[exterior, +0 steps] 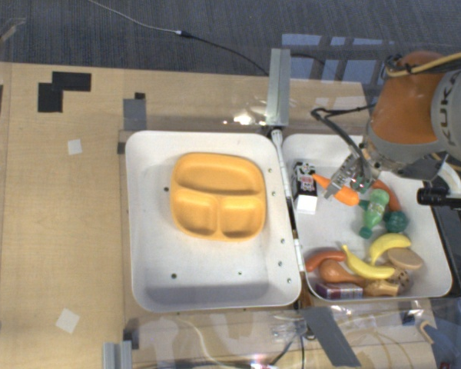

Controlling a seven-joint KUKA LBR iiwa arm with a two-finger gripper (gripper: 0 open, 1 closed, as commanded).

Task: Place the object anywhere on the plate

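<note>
Pincer (352, 180) low in the right bin (438, 283), over a carrot (344, 196) — grip I cannot tell; next, lift and carry to the plate (217, 197).

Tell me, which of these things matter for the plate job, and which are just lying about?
In the job: plate in the left bin; gripper over the right bin; orange carrot under it, the likely pick.

Lying about: green bottle, bananas, white block, cable.
</note>
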